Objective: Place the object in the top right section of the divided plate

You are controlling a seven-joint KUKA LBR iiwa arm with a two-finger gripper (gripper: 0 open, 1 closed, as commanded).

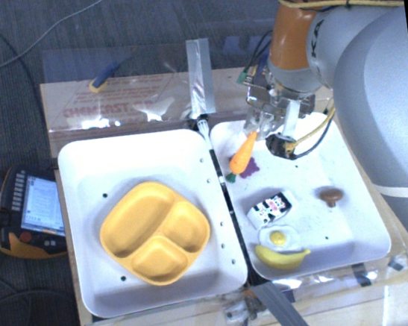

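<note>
The hand pinches only the carrot's top end, so it may swing loose before reaching the divided plate.

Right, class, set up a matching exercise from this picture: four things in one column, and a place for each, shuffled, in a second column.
Things:
1. divided plate
2. carrot
3. banana
4. brown mushroom

Places:
A. near edge of the right bin
B. at the gripper's tip
C. left bin
D. right side of the right bin

Pairs: 1-C, 2-B, 3-A, 4-D
</note>
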